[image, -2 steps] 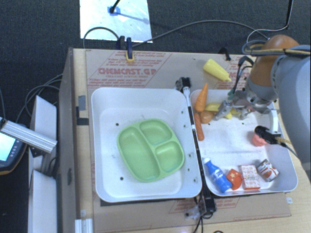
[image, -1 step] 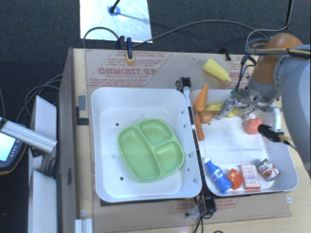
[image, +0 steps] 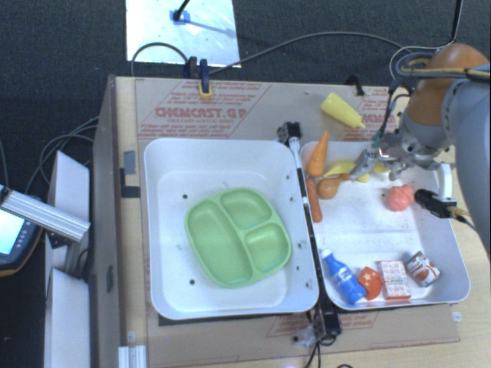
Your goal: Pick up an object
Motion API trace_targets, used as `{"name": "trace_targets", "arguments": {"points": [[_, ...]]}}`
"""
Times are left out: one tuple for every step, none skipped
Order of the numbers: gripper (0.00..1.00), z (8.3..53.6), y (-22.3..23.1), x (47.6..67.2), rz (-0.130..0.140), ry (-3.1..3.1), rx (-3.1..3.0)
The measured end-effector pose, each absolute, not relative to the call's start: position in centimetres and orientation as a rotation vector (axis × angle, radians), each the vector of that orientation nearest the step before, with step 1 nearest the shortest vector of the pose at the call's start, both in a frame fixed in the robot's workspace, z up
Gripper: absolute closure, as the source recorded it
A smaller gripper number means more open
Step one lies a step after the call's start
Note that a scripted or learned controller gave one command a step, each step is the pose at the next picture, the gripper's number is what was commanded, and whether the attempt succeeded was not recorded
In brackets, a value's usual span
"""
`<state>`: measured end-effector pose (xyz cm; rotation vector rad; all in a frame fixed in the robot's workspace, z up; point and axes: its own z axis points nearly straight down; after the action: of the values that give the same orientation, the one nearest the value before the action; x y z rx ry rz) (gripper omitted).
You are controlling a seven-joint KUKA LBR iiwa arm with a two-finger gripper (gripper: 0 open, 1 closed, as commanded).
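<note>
Objects for picking lie scattered in the right bin (image: 460, 278), at centre right of the frame. Nearest the end effector (image: 377, 162) is a yellow piece (image: 343, 169), possibly a banana, lying just left of it in the bin's upper part; whether the two touch cannot be told. A pear-like brown fruit (image: 329, 186) sits just below that, two carrots (image: 317, 153) run along the bin's left wall, and a pink ball (image: 399, 198) rests to the lower right of the end effector. Along the bin's lower edge stand a blue bottle (image: 342, 276), an orange packet (image: 370, 281) and two small cartons (image: 395, 277).

Nothing shows between the fingers, and at this size I cannot tell whether they are apart or together. The arm (image: 449, 102) comes in from the upper right.

The left bin (image: 165, 236) carries a green divided plate (image: 238, 236). A yellow corn-like item (image: 341, 110) lies on the table (image: 222, 110) above the right bin.

The risks, as I judge them: the yellow piece, fruit and carrots are crowded, so a descent could strike two things together and push them aside rather than clamp one. Rounded shapes may roll or squirt out as the fingers meet. The bin's wall nearby could also block a finger.
</note>
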<state>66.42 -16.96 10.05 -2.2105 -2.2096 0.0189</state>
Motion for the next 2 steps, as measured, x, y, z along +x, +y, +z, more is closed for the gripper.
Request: {"name": "trace_targets", "arguments": {"points": [[0.0, 8.52, -9.42, 66.32, 0.037, -2.204, -2.217], [1.0, 9.32, -9.41, 66.15, 0.045, -2.205, -2.208]]}}
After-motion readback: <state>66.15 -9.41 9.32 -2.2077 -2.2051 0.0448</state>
